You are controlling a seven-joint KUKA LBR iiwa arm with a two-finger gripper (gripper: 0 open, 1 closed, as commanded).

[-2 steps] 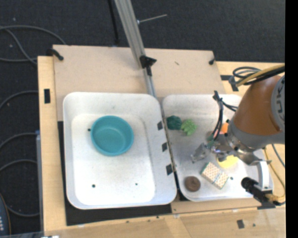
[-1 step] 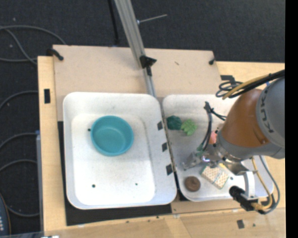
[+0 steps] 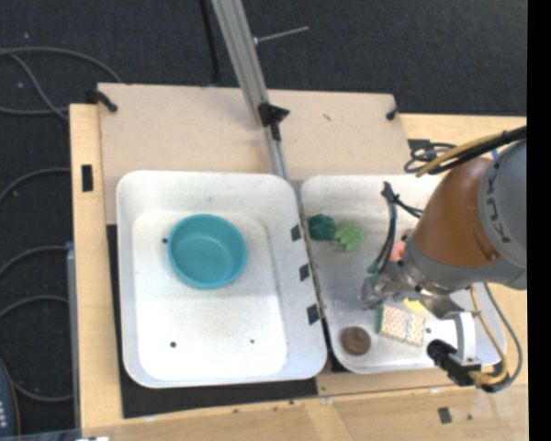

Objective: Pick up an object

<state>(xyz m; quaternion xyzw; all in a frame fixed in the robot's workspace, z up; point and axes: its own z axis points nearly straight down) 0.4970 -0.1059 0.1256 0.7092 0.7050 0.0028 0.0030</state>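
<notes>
Two bins [image 3: 138, 246] on the bench [image 3: 184, 127]; one teal bowl [image 3: 208, 251] at left.
At 3 o'clock, my end effector [image 3: 386, 294], grip state unclear, above four small items; no legible writing.

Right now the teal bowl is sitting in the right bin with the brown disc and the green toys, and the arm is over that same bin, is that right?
Not quite. The camera view shows the teal bowl in the left bin, alone. The brown disc and green toys do lie in the right bin, and the arm is over that one.
</notes>
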